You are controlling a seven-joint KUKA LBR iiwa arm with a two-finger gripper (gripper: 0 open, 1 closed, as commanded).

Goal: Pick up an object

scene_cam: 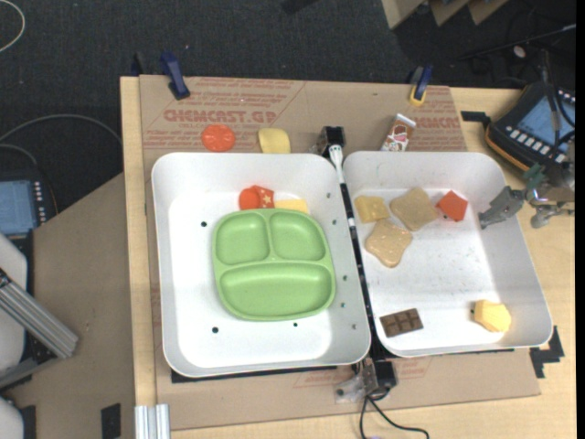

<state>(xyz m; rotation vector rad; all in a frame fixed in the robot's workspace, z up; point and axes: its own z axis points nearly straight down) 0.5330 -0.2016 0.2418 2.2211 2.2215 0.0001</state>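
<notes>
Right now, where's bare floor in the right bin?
Right bin: bare middle strip between the bread slice, chocolate bar and yellow block. Crowded along the back, from the cracker to the red block, with the gripper beside it.

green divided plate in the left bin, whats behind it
Behind the green divided plastic plate, at its far rim, sit a red-orange toy piece and a pale yellow piece. The plate covers their near edges, so their full shapes can't be seen.

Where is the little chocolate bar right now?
The chocolate bar lies in the right bin, near its front edge, left of the yellow block.
</notes>
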